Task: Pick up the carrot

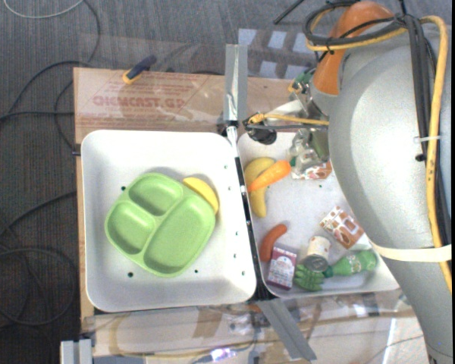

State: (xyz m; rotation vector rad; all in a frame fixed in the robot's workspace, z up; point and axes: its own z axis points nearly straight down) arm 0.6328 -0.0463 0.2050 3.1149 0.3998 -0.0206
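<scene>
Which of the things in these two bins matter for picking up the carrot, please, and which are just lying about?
Job: carrot; gripper above the right bin.

Lying about: banana, green divided plate, yellow piece on its rim, red sausage, can, small cartons.

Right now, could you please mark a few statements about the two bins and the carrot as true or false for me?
1. The green divided plate sits in the left bin. True.
2. The carrot lies on the green plate. False: it lies in the right bin, across a banana.
3. The gripper hovers near the carrot's right end. True.
4. A yellow piece rests at the plate's upper right edge. True.
5. The small can is in the left bin. False: right bin.
</scene>
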